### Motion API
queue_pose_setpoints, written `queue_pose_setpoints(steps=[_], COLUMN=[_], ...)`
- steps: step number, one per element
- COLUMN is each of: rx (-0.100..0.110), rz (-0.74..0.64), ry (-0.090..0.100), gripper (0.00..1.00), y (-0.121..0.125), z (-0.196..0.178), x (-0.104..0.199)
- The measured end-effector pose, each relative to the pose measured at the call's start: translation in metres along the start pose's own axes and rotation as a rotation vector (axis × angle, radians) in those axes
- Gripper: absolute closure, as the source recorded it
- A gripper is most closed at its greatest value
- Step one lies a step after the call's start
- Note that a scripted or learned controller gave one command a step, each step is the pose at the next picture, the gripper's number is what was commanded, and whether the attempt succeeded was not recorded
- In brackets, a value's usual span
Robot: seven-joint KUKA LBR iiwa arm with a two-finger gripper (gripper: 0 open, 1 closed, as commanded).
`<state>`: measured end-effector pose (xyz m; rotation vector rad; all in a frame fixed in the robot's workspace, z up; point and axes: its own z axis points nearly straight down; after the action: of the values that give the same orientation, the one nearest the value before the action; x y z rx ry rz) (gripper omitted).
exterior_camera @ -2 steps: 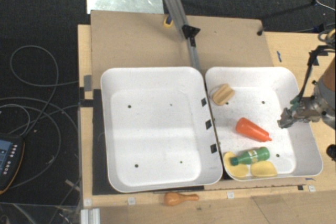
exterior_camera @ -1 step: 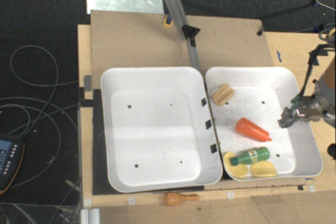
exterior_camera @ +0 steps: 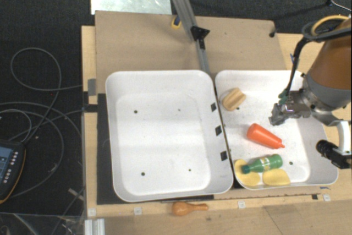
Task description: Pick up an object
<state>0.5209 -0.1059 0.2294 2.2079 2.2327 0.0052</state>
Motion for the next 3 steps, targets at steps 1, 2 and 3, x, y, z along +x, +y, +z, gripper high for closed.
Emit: queue_pose_setpoints(steps=[1, 2, 3], rx=[0.001, -0.001, 0.002], rz=[0.0, -0.001, 0.001], ry=[0.001, 0.001, 0.001], gripper=[1.0, 1.0, 1.0], y=[0.014, 0.042, 0.057], z=[0.006, -0.004, 0.001], x=[0.05, 0.104, 0.148])
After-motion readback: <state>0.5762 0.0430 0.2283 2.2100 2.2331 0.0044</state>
